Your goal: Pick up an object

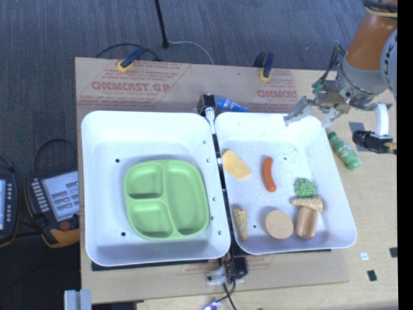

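The gripper (308, 110) is being held over the right bin's (335, 173) far corner, fingers spread, nothing pinched. Cheese (236, 165), sausage (269, 174), broccoli (305, 187), a mushroom (307, 217), a disc (279, 225) and corn (240, 223) are being kept in that bin.

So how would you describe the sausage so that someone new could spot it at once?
Look in the right bin, the one holding loose food items. Near its middle lies the sausage, between the yellow cheese wedge and the broccoli piece. It is the only slim orange-red item there.
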